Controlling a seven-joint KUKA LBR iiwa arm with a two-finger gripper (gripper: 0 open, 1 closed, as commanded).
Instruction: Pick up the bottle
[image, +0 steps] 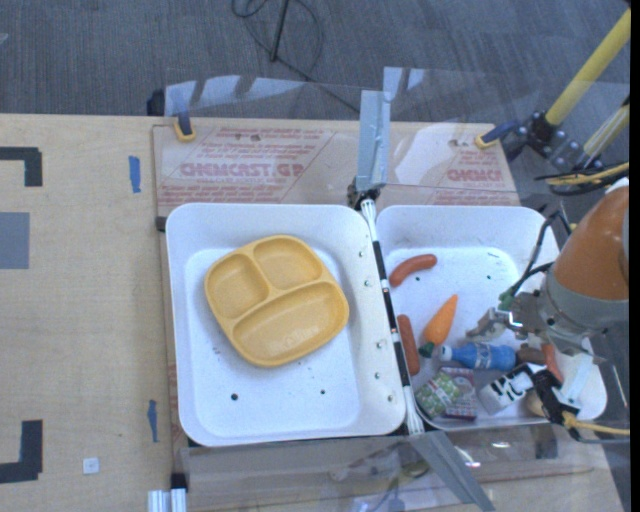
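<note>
We see the gripper (520, 350) low over the blue bottle (482, 356) in the right bin (470, 225); the arm hides its grip, so we cannot tell.

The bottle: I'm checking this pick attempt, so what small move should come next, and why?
Probably a short move left and down over the bottle. It lies on its side in the right bin, beside the carrot, and the gripper sits at its right end.

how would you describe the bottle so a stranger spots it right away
Look in the right bin, toward its near edge. The bottle lies on its side just below the carrot, by the claw. It is the one blue, clear plastic item there.
</note>
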